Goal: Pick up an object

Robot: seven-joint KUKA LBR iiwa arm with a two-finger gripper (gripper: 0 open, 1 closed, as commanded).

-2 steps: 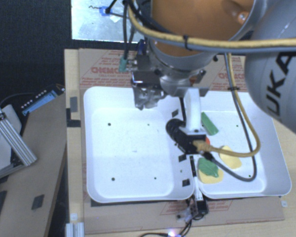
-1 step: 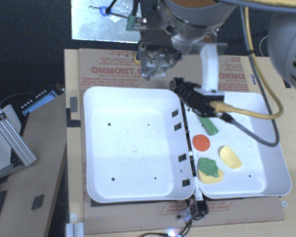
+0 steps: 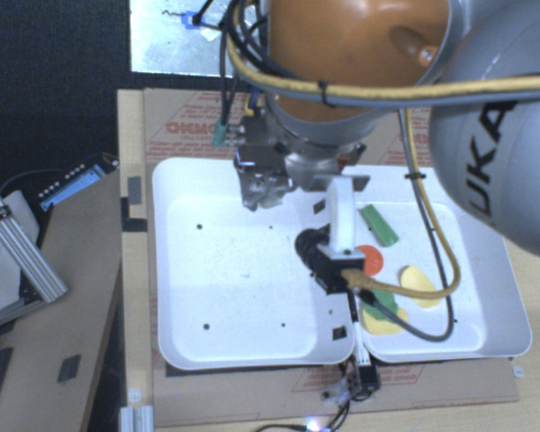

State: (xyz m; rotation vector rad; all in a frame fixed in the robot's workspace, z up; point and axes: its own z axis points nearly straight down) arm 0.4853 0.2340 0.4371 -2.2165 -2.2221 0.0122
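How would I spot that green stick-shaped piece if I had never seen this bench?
Start at the right-hand white bin, the one under the big grey and orange arm. Near its back, just right of the white post hanging from the arm, lies a flat green bar, set at a slant. Its neighbours are a round orange piece and rounded yellow pieces; it alone is long and straight.

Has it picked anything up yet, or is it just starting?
Nothing looks picked up yet. The green block, orange piece and yellow pieces all lie in the right bin. The arm hangs over both bins, its gripper above the left bin. The whole pick is left.
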